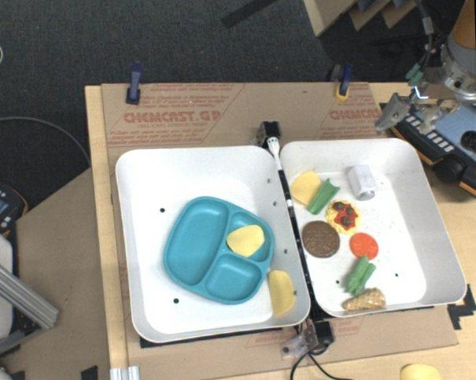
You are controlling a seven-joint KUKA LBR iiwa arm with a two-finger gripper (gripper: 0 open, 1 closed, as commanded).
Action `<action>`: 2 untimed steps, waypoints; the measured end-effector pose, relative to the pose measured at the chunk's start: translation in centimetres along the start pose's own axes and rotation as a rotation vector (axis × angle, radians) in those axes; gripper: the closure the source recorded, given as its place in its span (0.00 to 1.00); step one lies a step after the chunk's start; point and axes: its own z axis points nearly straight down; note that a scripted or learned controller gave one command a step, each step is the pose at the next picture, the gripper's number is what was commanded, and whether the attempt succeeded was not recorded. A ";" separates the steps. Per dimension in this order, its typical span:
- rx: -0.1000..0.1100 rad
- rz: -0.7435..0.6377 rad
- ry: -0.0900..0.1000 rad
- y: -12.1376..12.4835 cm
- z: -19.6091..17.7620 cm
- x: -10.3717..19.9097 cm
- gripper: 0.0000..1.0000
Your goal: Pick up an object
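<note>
Right bin, right of frame centre: yellow wedge (303,187), green pod (325,196), grey cylinder (361,181), pizza slice (343,215), brown disc (320,239), red disc (364,246), green piece (358,275), tan bread (364,300).

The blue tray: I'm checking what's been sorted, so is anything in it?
Yes. One pale yellow piece lies in the right-hand compartment of the blue tray; its other compartments show bare blue.
</note>
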 end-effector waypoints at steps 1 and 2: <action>-0.022 -0.002 -0.008 0.3 -18.0 -0.7 0.00; -0.008 -0.002 -0.005 0.3 -18.0 -0.6 1.00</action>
